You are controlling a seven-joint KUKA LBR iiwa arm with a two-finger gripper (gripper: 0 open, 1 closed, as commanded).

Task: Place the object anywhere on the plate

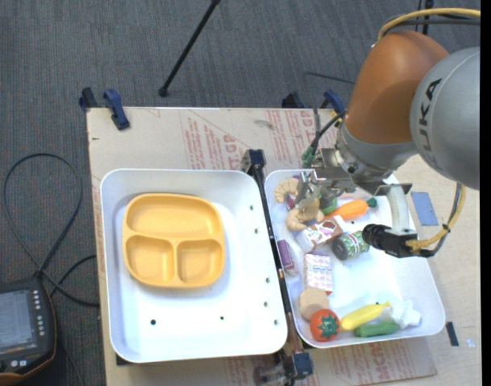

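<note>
2 white bins were set side by side on the worktop, the left bin and the right bin touching along their inner rims. A yellow plate with 3 compartments was seen in the left bin, toward its far left corner, and nothing lay on it.

The arm was reached in from the right, over the far edge of the right bin. The gripper was lowered at that bin's far left corner, among the things piled there. Whether it was apart or together could not be told, since the tips were lost in the clutter, and no thing could be seen clamped between them.

Just below the gripper a tan figure was found, with a carrot beside it toward the right. A small white carton lay just nearer, and a dark bottle was tilted beside it. A purple piece was placed along the bin's left wall. A pink packet lay near the middle, with a tan round piece nearer the front. At the front edge a tomato, a banana, a green piece and a white piece were lined up from left to right. All of these remained in the right bin, apart from the plate.
</note>
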